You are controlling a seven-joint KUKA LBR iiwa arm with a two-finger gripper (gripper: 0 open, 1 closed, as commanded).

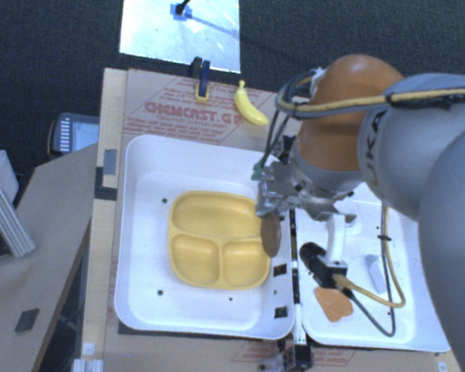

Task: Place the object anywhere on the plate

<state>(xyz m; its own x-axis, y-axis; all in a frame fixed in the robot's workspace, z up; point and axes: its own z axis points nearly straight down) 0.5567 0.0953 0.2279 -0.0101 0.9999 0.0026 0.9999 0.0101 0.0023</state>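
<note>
I am holding a brown flat object pinched between the closed-in fingers of the gripper, hanging over the right rim of the yellow plate. I am planning to shift left before releasing.

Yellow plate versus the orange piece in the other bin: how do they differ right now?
The yellow plate lies in the left bin; the orange piece lies in the right bin. The plate is much larger and split into three compartments, while the piece is a small, flat-looking scrap. The gripper hangs at the plate's right edge, apart from the piece. Both rest on white bin floors.
</note>
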